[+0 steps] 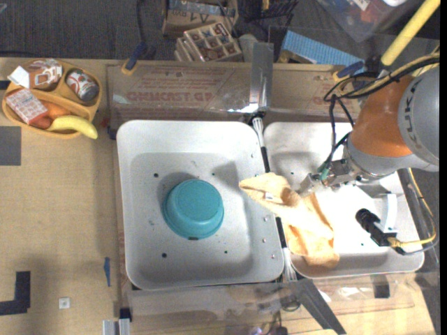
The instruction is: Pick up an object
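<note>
A yellow cloth (307, 225) lies crumpled across the wall between the two bins. One end reaches into the left bin (140, 152), and most of it sits in the front left of the right bin (307, 142). A teal bowl (194, 208) rests upside down in the middle of the left bin. My gripper (309, 184) comes in from the right and is low over the right bin, with its tip at the cloth's bunched upper edge. The cloth and the wrist hide how the tip meets the fabric.
The arm's grey and orange wrist (380, 135) hangs over the right bin's far right part. A yellow tray (49, 103) with a banana and snack items sits on the bench at the far left. A cardboard wall (188, 93) runs behind the bins.
</note>
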Available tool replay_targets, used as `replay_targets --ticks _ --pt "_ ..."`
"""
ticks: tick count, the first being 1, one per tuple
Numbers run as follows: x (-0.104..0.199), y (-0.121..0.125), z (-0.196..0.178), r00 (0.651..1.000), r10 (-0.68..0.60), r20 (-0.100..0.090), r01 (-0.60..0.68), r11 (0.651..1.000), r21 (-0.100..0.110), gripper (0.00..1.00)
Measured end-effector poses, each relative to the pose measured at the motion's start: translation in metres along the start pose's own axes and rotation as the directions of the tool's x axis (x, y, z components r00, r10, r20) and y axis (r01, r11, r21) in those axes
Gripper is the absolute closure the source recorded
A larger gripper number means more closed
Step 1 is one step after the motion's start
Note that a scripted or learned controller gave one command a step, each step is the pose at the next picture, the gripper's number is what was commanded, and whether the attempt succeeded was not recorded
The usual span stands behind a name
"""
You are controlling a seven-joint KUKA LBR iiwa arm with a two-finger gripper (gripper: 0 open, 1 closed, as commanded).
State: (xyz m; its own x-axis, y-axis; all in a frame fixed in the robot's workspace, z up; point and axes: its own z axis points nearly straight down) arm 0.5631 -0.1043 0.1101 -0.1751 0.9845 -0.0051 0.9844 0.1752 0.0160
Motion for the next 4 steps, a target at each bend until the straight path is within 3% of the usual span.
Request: replay_targets --ticks 1,2,3,4 --pt "0.000 0.004 0.021 0.994 -0.105 -0.004 0.105 0.994 0.009 0.00" --pt "-0.001 0.005 0.010 0.995 -0.103 -0.002 0.103 0.995 0.003 1.00" --pt "0.013 0.064 -0.075 0.948 -0.318 -0.006 0.318 0.948 0.010 1.00" --pt "0.013 0.064 -0.075 0.948 -0.318 -0.006 0.318 0.948 0.010 0.00"
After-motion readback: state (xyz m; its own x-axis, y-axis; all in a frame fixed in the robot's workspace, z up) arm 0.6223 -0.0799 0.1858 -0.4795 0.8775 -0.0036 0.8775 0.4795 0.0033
